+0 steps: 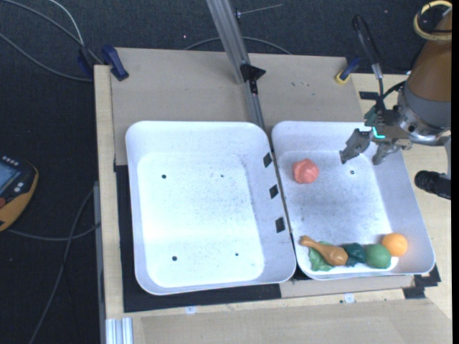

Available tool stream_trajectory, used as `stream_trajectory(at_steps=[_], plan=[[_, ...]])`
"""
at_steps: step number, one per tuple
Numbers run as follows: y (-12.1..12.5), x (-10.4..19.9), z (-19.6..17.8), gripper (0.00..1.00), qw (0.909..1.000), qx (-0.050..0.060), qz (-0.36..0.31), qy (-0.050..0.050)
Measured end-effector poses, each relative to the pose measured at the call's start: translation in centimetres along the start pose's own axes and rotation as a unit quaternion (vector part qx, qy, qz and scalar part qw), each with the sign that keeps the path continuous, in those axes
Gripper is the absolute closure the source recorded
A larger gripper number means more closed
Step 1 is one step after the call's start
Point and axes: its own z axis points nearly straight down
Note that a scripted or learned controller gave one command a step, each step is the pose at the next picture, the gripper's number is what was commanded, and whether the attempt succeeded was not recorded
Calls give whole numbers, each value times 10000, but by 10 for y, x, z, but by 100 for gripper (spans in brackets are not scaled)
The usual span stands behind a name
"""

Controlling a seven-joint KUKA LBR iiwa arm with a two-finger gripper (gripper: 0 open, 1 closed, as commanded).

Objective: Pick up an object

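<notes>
Camera view, nearest zone: a cluster of objects lies against the near wall of the right bin (405,192). From left to right it comprises a tan drumstick-shaped piece (323,249), a dark teal item (354,252), a green ball (377,256) and an orange ball (394,244); adjacent items appear to touch.

Middle zone: a pink-red lump (305,171) sits alone on the bin floor, well apart from the cluster and near the divider between the bins. It is roughly round, with no clear long axis. The left bin (143,192) lies beyond the divider.

Far zone: the gripper (366,151) hangs over the far right part of the right bin, fingers spread apart with nothing between them. The pink-red lump lies to the gripper's left in this view and slightly nearer the camera; it is judged the closest and least obstructed candidate.
</notes>
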Motion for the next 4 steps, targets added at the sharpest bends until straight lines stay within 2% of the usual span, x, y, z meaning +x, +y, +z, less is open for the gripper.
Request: stream_trajectory(at_steps=[1,2,4], plan=[[0,0,0,0,10000,0,0,0],[-2,-10,52,0,10000,22,4,2],[1,-2,162,0,10000,16,-2,3]])
